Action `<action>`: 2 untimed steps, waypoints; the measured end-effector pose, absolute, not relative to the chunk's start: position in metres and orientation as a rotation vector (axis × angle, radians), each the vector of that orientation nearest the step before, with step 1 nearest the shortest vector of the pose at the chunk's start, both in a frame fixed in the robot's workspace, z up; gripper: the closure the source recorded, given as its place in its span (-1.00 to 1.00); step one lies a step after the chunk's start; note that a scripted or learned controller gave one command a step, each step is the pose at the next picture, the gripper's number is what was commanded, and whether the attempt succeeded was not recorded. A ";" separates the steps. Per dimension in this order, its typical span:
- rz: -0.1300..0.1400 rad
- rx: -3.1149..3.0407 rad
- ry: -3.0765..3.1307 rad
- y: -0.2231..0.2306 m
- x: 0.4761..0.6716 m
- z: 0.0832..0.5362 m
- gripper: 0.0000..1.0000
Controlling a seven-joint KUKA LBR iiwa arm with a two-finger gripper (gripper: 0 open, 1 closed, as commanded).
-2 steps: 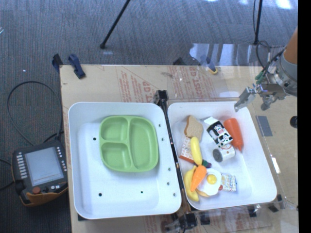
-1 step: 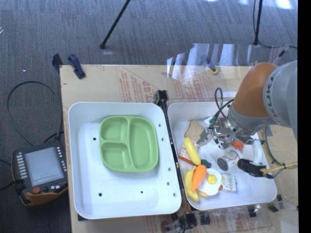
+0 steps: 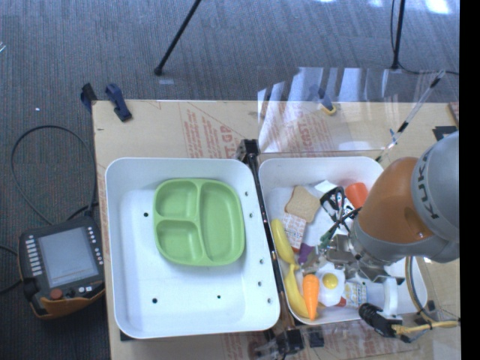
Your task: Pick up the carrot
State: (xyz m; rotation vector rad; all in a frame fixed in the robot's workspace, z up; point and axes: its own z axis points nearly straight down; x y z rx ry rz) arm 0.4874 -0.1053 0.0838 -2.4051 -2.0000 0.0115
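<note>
We judge the approach step to be in hand: our grey arm with the orange band (image 3: 401,201) reaches over the right white shallow bin (image 3: 279,172), and its gripper (image 3: 343,255) hangs low among the clutter there. The small orange tapered carrot (image 3: 310,295) lies near the front wall of that bin, point toward the front, just beside the yellow banana (image 3: 283,240) and touching or nearly touching a white-and-yellow fried-egg toy (image 3: 330,285). The gripper sits near the carrot but behind it, not over it. Whether it is spread or clenched we cannot tell, and nothing shows as held. Next, we would shift toward the bin's front, line up across the carrot's body, and descend without catching its neighbours.
</note>
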 end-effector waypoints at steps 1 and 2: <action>0.009 -2.419 -1.983 -0.108 0.488 0.094 1.00; 0.007 -2.562 -1.801 -0.080 0.478 0.090 1.00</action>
